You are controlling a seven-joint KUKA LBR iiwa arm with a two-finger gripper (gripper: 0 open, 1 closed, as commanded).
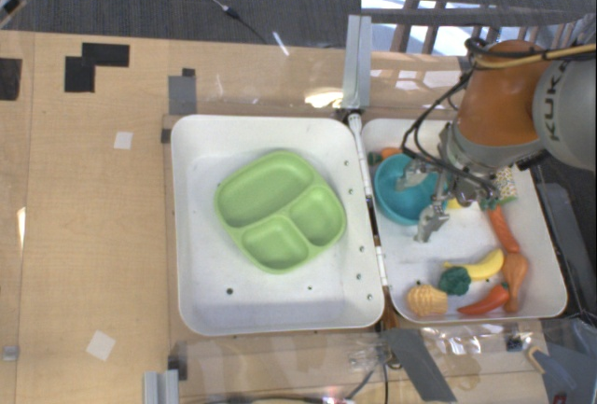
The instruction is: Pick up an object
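My gripper (451, 212) hangs over the right bin (550, 304), just right of a blue bowl (401, 192). Its fingers stand apart, open, and I see nothing held between them. One grey fingertip (431, 225) points down at the bin floor beside the bowl. An orange carrot (504, 229) lies just right of the gripper. Along the bin's front lie a yellow banana (485, 265), a green broccoli (455, 280), a corn cob (426, 300), a red pepper (485, 301) and an orange piece (515, 273).
The left bin (201, 299) holds a green divided plate (280, 211). A metal divider (368, 206) separates the two bins. The arm's orange band (504, 104) and cables hide the right bin's back corner.
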